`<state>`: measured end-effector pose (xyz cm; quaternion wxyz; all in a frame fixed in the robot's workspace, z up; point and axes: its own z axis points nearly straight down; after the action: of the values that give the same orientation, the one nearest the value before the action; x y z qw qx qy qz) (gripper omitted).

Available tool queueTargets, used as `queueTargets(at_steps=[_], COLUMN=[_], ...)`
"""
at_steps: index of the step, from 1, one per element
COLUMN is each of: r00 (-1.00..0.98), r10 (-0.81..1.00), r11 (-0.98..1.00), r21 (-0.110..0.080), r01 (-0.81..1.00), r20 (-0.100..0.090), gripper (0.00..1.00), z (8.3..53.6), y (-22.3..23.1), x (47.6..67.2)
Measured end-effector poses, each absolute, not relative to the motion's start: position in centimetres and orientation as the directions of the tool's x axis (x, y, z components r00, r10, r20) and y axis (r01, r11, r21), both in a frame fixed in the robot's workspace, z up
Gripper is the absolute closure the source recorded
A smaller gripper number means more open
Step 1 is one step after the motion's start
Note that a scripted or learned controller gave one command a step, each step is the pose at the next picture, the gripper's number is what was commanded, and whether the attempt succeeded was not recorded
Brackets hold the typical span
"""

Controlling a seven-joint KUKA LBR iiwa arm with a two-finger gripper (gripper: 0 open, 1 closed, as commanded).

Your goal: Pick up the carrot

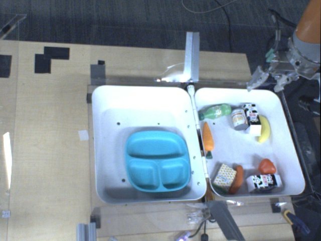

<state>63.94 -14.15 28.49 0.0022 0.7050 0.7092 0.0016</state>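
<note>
From above, my two-finger gripper point(267, 80) hangs spread open and empty over the upper rim of the right shallow white plastic bin point(288, 134), at one o'clock from the smooth tapered orange carrot point(207, 137); the carrot lies against that bin's nine o'clock wall; one glossy blue three-compartment tray point(158, 159) sits in the left white bin point(108, 134); one curved yellow banana point(264, 128) lies at three o'clock from the carrot.

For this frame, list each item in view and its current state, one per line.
carrot: lying in right bin against the divider, not gripped
gripper: open, above right bin's far right corner, holding nothing
blue tray: flat in left bin
green bottle: on its side
banana: lying in right bin
</note>
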Motion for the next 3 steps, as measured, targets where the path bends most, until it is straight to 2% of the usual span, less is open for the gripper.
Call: queueTargets(at_steps=[1, 2, 3], r00=[0.037, 0.202, 0.564], r10=[0.999, 0.979, 0.826], r11=[-0.037, -0.201, -0.564], r21=[0.023, 0.034, 0.009], r01=[0.999, 0.979, 0.826], r20=[-0.004, -0.016, 0.006], gripper=[0.0, 0.0, 0.0], z=[12.4, 10.6, 8.9], y=[-13.6, -11.1, -8.5], x=[64.5, 63.7, 55.5])
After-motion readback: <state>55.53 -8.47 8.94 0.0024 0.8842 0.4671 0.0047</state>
